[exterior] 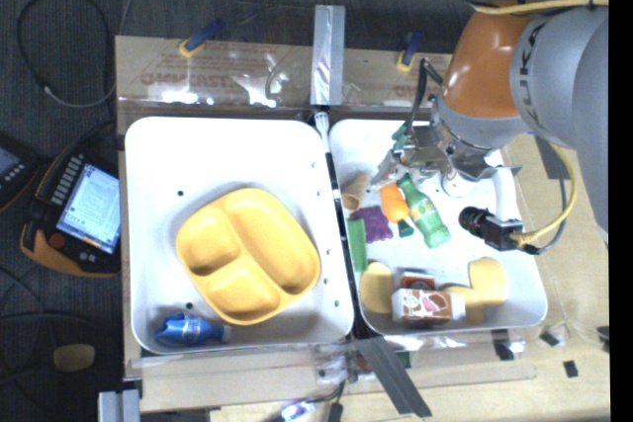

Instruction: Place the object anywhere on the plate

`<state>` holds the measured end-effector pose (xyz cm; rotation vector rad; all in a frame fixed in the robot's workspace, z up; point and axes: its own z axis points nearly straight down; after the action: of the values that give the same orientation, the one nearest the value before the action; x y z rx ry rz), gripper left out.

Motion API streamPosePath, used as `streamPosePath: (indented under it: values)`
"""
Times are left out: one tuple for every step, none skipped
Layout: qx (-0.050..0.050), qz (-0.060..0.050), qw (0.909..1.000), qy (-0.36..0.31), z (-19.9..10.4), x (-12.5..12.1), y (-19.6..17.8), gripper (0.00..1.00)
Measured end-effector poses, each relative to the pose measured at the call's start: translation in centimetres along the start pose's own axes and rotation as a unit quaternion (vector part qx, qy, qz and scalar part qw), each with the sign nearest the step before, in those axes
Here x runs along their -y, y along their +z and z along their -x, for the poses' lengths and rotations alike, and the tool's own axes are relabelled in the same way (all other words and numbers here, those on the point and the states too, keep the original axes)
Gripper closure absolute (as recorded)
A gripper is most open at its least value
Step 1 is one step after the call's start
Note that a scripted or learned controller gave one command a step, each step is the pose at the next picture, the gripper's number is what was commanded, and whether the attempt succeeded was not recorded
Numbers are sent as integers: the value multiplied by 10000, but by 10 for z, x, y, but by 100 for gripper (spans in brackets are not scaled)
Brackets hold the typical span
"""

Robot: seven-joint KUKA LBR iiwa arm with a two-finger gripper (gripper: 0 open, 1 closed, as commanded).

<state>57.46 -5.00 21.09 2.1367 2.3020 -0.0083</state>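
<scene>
The yellow divided plate (249, 255) lies in the left bin (158, 153), tilted slightly, with nothing on it. My gripper (413, 165) hangs over the back of the right bin (529, 306), just above an orange toy piece (394, 203) and a green bottle (426, 218). The wrist hides most of the gripper from above. Nothing is visibly held.
The right bin also holds purple grapes (374, 224), a green stick (355, 244) along the divider, a tan bread piece (376, 290), a red-labelled jar (427, 304) and a yellow block (486, 280). A blue object (188, 328) lies in the left bin's near corner.
</scene>
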Motion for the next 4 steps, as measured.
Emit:
streamPosePath:
  values:
    - [-24, -14, 9911, 1333, -68, 29, 22, 100]
    - [-22, -5, 9996, -268, -153, 58, 28, 100]
    - [-7, 4, 10000, 89, -220, 31, -41, 100]
    - [-1, -5, 9994, -357, -166, -7, 6, 100]
